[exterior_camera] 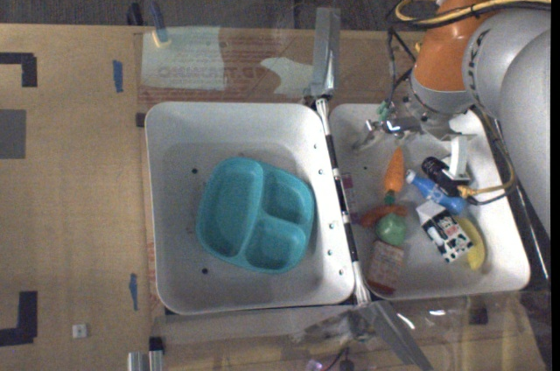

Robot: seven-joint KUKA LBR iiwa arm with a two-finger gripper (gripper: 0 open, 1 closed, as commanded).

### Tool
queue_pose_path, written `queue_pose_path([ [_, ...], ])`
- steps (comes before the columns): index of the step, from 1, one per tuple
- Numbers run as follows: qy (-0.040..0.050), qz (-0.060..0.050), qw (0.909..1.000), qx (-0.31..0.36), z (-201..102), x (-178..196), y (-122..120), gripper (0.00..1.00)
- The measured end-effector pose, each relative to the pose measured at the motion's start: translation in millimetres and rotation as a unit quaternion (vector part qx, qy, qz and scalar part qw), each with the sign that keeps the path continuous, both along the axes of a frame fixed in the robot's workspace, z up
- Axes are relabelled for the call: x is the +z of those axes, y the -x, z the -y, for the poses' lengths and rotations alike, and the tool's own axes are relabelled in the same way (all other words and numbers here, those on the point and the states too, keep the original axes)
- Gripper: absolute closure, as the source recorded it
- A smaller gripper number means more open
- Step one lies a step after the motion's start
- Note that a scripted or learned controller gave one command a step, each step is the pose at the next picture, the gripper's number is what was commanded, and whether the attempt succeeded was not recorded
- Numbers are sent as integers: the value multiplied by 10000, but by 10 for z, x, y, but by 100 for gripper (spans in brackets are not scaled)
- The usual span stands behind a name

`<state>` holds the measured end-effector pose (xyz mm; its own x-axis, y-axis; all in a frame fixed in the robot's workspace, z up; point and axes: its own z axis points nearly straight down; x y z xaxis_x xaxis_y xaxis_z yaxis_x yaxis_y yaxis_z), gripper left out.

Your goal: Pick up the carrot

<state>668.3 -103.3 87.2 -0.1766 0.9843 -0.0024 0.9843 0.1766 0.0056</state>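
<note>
Camera view: the tabletop (70, 212) carries two white bins side by side. The left bin (175, 133) holds a teal tray (255, 213) with several compartments, lying flat near the middle of the bin floor, tilted a little against the bin's edges.

The right bin (503, 264) holds the clutter. The carrot (395, 171) lies in its upper left part, long axis running roughly top to bottom of the picture, near the wall shared with the left bin but apart from it. Just below the carrot is a small red piece (379, 214), and touching that, a green ball (392, 228). Under the ball a brown bottle (385, 261) lies close to the bin's near left corner. To the right of the carrot lies a blue tube (437, 191) on a slant, then a black-and-white box (446, 236), and beside the box a banana (475, 245) curving along the right side.

The arm (503, 72) reaches in from the right, its orange band (442, 54) over the bin's far edge. The gripper (385, 126) hangs over the upper left corner of the right bin, just above the carrot's upper end in the picture. Whether the jaws are wide or narrow I cannot tell, and the carrot lies below them rather than between them.
</note>
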Motion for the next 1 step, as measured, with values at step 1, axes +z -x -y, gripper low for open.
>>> queue_pose_path([
  [1, 0, -3, 10000, 0, 0, -3, 1, 0],
])
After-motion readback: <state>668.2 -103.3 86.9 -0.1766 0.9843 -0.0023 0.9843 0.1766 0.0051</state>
